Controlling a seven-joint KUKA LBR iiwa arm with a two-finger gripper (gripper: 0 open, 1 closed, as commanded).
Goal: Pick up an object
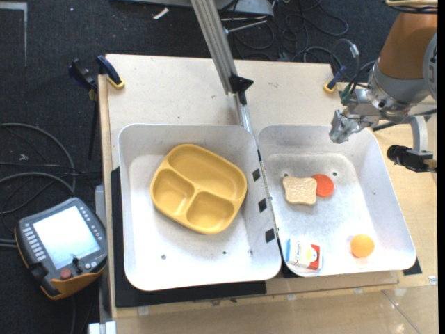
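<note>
Camera view puts my gripper over the far rim of the right bin; I cannot tell its state from here. Below it, in that bin, I see a slice of toast touching a red disc, an orange ball near the front corner, and a small carton. A yellow divided plate sits in the left bin.

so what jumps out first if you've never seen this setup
The yellow divided plate fills much of the left bin. In the right bin lie a toast slice touching a red disc, an orange ball and a small carton. The gripper hangs over that bin's far edge.
</note>
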